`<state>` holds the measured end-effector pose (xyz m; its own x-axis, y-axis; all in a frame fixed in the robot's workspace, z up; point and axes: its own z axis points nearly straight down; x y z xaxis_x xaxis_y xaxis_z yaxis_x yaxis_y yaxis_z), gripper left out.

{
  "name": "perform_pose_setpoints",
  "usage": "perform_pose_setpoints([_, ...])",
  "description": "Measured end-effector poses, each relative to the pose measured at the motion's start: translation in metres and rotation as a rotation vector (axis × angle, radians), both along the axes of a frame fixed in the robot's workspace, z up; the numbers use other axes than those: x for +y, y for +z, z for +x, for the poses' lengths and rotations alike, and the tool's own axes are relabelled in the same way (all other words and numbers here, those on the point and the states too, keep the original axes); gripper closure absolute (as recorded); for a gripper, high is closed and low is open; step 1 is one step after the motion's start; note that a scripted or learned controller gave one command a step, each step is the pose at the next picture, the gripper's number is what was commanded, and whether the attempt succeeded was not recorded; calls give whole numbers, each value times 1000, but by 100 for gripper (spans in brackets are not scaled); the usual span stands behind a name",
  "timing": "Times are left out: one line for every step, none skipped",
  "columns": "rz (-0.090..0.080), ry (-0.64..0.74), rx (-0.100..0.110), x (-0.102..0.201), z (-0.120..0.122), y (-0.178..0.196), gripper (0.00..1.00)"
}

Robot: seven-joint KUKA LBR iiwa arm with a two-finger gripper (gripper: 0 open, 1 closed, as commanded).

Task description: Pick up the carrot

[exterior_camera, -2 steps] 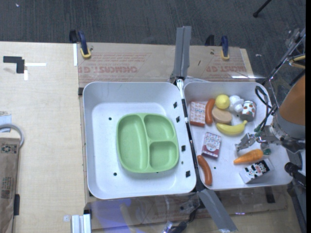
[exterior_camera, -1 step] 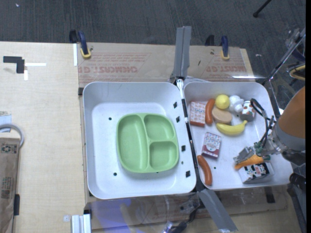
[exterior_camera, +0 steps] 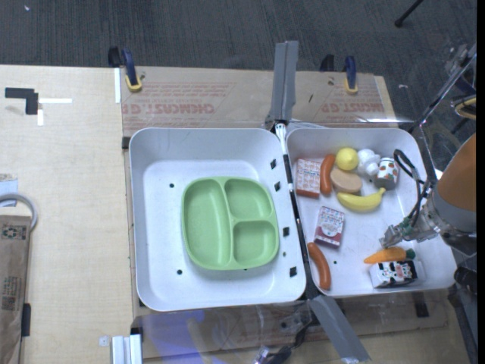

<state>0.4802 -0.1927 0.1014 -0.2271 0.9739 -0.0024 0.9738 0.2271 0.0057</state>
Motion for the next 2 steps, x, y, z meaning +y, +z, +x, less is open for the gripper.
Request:
perform_pose_setpoints([0, 0, 0, 0, 0, 0, 0])
perform_pose_setpoints([2, 5, 7, 39, -2, -10, 0])
